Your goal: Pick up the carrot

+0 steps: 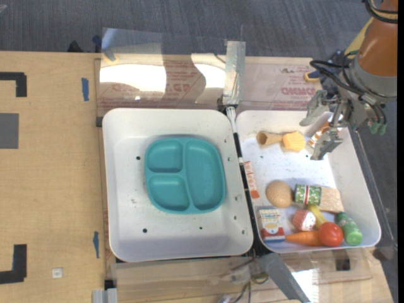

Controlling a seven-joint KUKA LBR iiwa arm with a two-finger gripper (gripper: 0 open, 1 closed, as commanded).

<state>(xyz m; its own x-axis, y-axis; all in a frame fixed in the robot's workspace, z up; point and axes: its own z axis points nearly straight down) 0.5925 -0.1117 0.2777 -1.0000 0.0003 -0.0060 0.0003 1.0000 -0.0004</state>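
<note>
In the camera view two white bins sit side by side on the surface (pixel 44 169). The left bin (pixel 120 232) holds a teal divided plate (pixel 185 174) near its middle. The right bin (pixel 363 182) holds the clutter: toward 12 o'clock lie a small cone (pixel 268 137) and, touching it on the right, a yellow block (pixel 293 142); near the centre sits a tan egg-shaped piece (pixel 279 193) with a green-labelled can (pixel 306 194) and a speckled tan slab (pixel 331 199) just beside it. Along the 6 o'clock edge a small carton (pixel 270 222) with a red base, a red-and-white piece (pixel 303 219), a yellow strip (pixel 317 215), a tomato (pixel 330 233) and a green vegetable (pixel 349 229) crowd together. The carrot (pixel 303 238) lies flat among them, a short orange taper pointing toward 9 o'clock, its tip by the carton and its thick end touching the tomato, with the red-and-white piece just above it. The end effector (pixel 328 134) hangs at the bin's 1 o'clock corner, well apart from the carrot; its fingers (pixel 320 149) stand apart with nothing between them. Red print on the clear sheet (pixel 189 81) behind the bins is too faint to read, and so is the carton's label.
</note>
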